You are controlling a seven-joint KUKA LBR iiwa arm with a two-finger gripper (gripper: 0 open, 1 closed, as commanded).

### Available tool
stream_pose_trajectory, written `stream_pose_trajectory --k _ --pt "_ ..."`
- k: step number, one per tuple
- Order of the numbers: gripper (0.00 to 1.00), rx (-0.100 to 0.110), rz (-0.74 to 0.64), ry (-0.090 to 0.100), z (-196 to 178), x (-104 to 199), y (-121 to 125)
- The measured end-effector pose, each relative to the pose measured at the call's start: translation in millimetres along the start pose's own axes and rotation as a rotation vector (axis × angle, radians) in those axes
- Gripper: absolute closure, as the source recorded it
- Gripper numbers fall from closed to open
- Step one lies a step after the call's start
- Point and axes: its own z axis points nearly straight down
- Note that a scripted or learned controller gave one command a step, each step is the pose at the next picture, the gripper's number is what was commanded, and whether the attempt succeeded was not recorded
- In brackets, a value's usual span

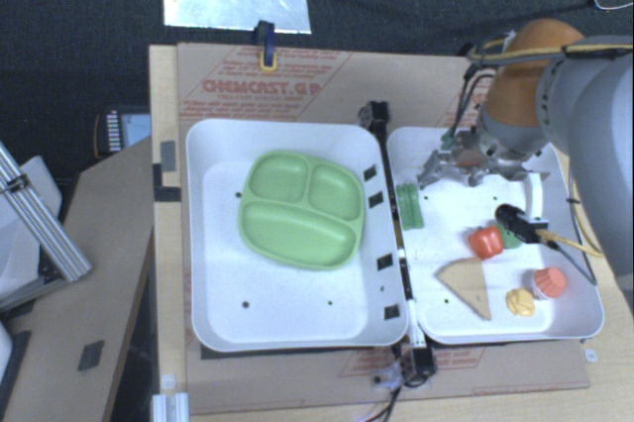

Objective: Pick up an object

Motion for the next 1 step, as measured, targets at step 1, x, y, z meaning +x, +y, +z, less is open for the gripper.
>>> stream_pose_trajectory --k 1 --pt "1.0 -0.004 0.0 0.0 -13.0 -0.2 1.3"
